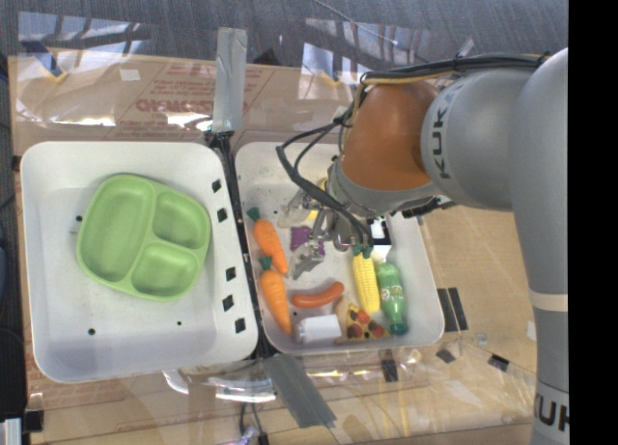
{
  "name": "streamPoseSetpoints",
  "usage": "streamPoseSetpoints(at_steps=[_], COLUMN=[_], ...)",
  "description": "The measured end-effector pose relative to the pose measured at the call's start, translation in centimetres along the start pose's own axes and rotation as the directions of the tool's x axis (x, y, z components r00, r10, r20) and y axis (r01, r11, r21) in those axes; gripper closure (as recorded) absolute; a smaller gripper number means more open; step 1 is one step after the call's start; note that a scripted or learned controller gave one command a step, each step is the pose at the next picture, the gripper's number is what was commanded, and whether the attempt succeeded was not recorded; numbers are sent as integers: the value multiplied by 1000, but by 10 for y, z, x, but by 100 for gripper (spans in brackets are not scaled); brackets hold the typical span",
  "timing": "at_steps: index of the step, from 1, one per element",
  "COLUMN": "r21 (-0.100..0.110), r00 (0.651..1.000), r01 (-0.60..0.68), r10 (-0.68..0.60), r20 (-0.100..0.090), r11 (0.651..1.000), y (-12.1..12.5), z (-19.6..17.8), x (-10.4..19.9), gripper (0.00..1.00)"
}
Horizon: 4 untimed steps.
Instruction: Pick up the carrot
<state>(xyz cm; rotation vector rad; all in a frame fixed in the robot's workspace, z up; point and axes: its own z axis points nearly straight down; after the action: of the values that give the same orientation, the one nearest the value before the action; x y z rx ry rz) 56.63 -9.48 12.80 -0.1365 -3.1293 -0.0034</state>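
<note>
Two orange tapered toy carrots lie in the right-hand white bin (425,269), along its left wall: the farther carrot (269,243) slants from far-left toward near-right, and the nearer carrot (276,298) sits just beyond its tip, pointing near. Neither is lifted; both rest flat on the bin floor. Right of them lie a red-orange toy sausage (318,294), a yellow corn cob (365,281), a green plastic bottle (390,295) and a small white block (319,328). The tool (311,252) hangs low over the middle of that bin, just right of the farther carrot and apart from it; cables and small clutter blur it, so whether it is apart or together I cannot tell. The left-hand bin holds a green divided plate (145,236). Judgement: the approach is under way, and grasp and lift are not yet done.
</note>
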Motion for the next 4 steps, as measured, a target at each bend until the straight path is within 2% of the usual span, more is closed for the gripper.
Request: streamPoseSetpoints(at_steps=[1,2,3,4], r21=[4,4,5,5], r00=[996,995,966,932], r01=[89,98,260,363], r10=[-89,-98,-260,-363], r20=[11,14,14,11], r11=[996,995,966,932], y=[-1,1,63,125], z=[36,25,-66,-77], x=[38,36,37,-49], gripper=[0,100,100,100])
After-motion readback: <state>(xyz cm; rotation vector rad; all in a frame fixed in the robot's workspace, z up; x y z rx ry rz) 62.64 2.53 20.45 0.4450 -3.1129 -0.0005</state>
